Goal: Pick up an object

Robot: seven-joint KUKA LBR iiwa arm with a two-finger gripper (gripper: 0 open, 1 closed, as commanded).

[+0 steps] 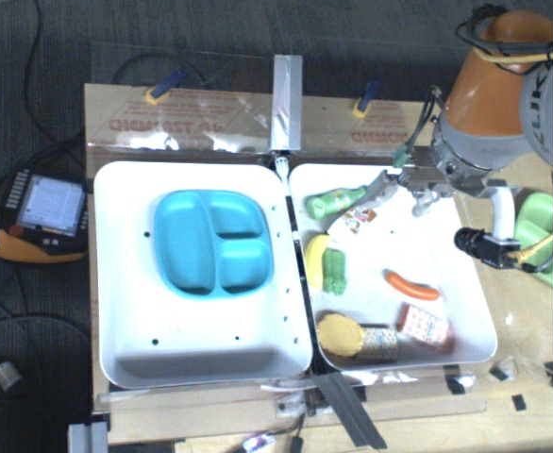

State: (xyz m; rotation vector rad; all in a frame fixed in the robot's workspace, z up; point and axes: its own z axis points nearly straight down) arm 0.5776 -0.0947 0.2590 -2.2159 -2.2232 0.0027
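The arm [498, 74] reached in from the right, its orange band high over the far right corner of the right bin [465, 281]. The gripper [410, 185] hung over the far part of that bin, 2 thin fingers spread apart: one pointed left toward the green bottle [335, 201], the other [426, 199] pointed down at bare white floor. Nothing sat between them.

The right bin held the things to pick. The green bottle lay on its side near the far left corner, with a small white packet [359, 220] just beside it. A yellow banana [314, 260] lay along the left wall, touching a green block [335, 270]. An orange carrot-like stick [412, 286] lay near the middle, well apart from the gripper. At the near wall sat a round tan sponge [340, 335], a dark can [378, 343] on its side next to it, and a red and white box [423, 325].

The left bin [125, 347] held a blue divided tray [215, 242] with 3 compartments. A green object [537, 217] sat outside the bins at the right edge.
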